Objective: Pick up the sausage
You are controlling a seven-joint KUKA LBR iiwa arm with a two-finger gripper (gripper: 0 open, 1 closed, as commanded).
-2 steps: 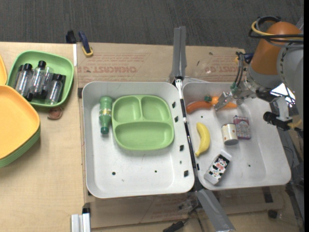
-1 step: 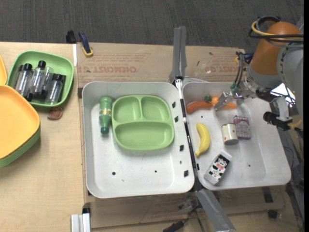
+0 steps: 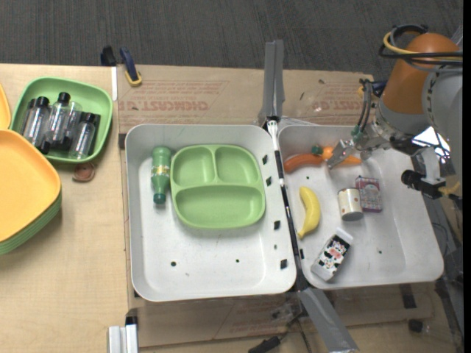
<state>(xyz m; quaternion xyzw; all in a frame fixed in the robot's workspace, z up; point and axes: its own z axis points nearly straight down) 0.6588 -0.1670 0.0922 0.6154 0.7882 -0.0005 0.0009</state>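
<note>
Sausage (image 3: pixel 300 161) up at the far left corner of the right bin (image 3: pixel 412 271): orange-red, smooth, slightly bent, kinda glossy. Lying flat, long axis roughly left-right across the view, left end dipping a little toward the wall between the bins, right end running up to the claw (image 3: pixel 343 154). Small orange-and-green bit (image 3: pixel 321 151) sitting right by its upper right end, too blurry to name. Claw down low at that right end, touching or just about; honestly can't tell how wide it's set, or whether anything is gripped. Count for the right bin: one sausage, one banana (image 3: pixel 310 211), one little can (image 3: pixel 350 204), one purple packet (image 3: pixel 369 194), one black-and-white remote-looking thing (image 3: pixel 331 257). Left bin (image 3: pixel 213 271): one green divided plate (image 3: pixel 218 186), one green bottle (image 3: pixel 160 173). Out on the tabletop (image 3: pixel 66 293): one green tray (image 3: pixel 99 101) with what looks like four dark-capped bottles (image 3: pixel 60 124), plus a stack of yellow plates (image 3: pixel 26 197).
</note>
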